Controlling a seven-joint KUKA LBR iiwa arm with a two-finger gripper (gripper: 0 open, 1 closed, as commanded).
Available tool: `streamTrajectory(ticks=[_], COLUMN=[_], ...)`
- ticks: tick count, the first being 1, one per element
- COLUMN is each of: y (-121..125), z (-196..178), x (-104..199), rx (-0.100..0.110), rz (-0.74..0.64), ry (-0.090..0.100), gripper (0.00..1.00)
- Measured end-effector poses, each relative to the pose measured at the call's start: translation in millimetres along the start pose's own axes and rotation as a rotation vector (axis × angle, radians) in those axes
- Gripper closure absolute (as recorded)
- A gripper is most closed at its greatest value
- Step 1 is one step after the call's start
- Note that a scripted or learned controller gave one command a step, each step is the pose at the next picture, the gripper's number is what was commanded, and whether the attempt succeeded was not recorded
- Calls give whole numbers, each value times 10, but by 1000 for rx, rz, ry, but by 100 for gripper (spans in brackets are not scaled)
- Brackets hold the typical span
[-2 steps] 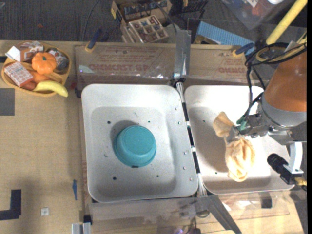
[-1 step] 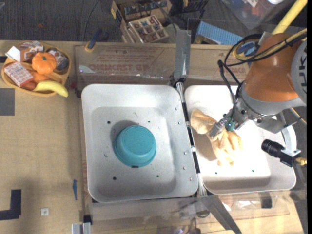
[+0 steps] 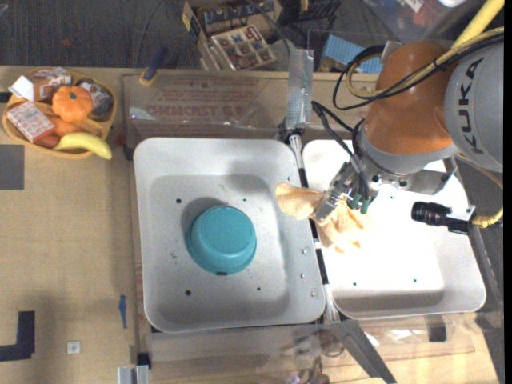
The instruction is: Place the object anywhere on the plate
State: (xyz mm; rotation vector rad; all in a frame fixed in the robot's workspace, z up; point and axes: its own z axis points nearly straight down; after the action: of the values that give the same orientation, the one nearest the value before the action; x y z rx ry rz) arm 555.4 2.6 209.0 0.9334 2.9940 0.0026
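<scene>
A round teal plate (image 3: 222,239) lies in the middle of the left bin (image 3: 160,174). The object is a floppy tan, cream-coloured piece (image 3: 294,202). It hangs over the divider between the two bins, one end above the left bin's right wall and the other end (image 3: 346,229) over the right bin. My gripper (image 3: 330,208) reaches down from the orange-banded wrist (image 3: 408,106) and is shut on the middle of this tan piece. The plate is to the left of and below the gripper in the view, well apart from it.
The right bin (image 3: 416,278) sits under the arm, with a black cylindrical part (image 3: 432,213) of the arm above it. A yellow bowl of toy fruit (image 3: 60,114) stands on the bench at the far left. Clutter and cables lie behind the bins.
</scene>
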Motion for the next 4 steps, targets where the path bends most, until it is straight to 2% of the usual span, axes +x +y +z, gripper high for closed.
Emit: streamTrajectory(ticks=[1,2,3,4], y=[516,995,1565,2072], z=[-136,-195,-276,-197], x=[70,2,58,153], rx=[-2,-3,-3,-4], rz=[-400,-601,-605,-604], ry=[-1,-2,-1,-1], gripper=[100,100,100,100])
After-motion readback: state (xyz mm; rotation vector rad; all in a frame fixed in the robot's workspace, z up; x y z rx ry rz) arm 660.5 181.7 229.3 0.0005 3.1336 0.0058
